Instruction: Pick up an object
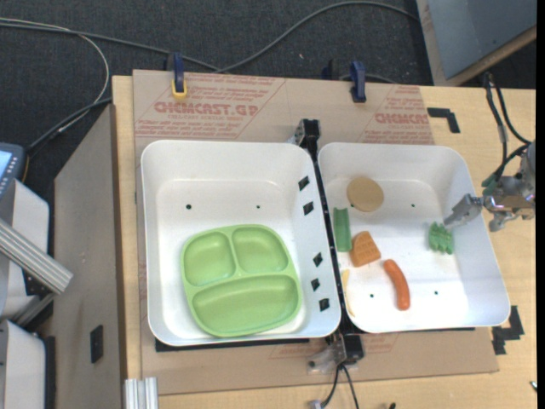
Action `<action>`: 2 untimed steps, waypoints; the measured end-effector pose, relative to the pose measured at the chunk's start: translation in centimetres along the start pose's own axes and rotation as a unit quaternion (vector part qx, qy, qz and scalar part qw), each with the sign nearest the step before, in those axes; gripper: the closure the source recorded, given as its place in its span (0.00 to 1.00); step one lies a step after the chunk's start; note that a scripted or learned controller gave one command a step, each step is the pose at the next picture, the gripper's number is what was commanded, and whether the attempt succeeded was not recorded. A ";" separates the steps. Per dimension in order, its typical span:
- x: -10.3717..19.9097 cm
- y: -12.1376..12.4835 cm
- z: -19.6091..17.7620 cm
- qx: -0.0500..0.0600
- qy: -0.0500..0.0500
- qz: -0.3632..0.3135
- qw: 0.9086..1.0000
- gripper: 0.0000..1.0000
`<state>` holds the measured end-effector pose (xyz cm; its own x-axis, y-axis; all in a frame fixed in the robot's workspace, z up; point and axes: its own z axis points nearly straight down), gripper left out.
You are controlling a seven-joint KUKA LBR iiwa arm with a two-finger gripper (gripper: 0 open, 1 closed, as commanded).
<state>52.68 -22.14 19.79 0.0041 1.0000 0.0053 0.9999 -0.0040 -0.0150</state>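
The right bin [460,170] holds several small toy foods. A round tan cookie [365,193] lies near its back. A green stick [341,228] lies beside the left wall. An orange wedge [364,249] sits just right of the stick, and a red sausage [398,284] lies toward the front. A small green leafy piece [440,239] rests near the right wall. My gripper [467,211] reaches in over the bin's right rim, just above and to the right of the leafy piece. Nothing is visibly in its grasp.
The left bin [162,194] holds a light green divided plate [242,278]. A black divider [317,220] runs between the bins. Two clamps, yellow [178,75] and blue [358,82], hold the cardboard base at the back. Cables hang at the right edge.
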 end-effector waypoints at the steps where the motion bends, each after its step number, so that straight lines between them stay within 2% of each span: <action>1: 0.1 0.3 -0.8 -0.007 -0.002 -0.002 1.000 0.00; 2: -0.1 0.3 5.4 -0.005 -0.001 -0.002 1.000 0.00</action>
<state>52.85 -22.21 14.35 0.0008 1.0000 0.0029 1.0000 -0.0008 -0.0047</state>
